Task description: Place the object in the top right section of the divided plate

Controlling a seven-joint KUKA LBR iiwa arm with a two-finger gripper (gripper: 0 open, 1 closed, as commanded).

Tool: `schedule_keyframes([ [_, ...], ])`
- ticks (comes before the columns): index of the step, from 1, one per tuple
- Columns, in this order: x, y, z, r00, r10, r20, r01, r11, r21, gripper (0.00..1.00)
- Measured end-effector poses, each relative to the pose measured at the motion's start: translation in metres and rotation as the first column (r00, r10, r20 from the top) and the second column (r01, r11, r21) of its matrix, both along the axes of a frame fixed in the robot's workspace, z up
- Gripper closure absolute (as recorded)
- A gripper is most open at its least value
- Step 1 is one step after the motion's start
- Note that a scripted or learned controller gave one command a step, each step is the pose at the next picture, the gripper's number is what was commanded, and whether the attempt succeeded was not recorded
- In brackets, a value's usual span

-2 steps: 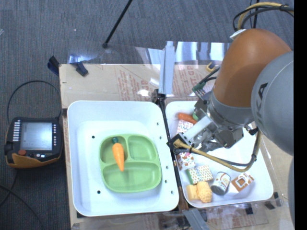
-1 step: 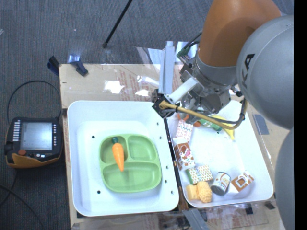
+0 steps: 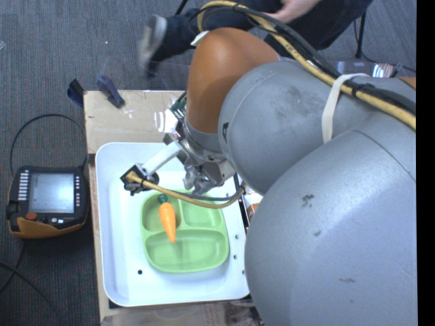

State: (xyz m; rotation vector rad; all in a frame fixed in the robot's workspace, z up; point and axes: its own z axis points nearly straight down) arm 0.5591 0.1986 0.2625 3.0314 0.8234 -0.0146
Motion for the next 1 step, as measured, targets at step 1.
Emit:
schedule_keyframes([
  [1,-0.0176,-0.084,-0.0062,0.978,-0.208,0.001,0.208,0.978,0.0,1.0],
])
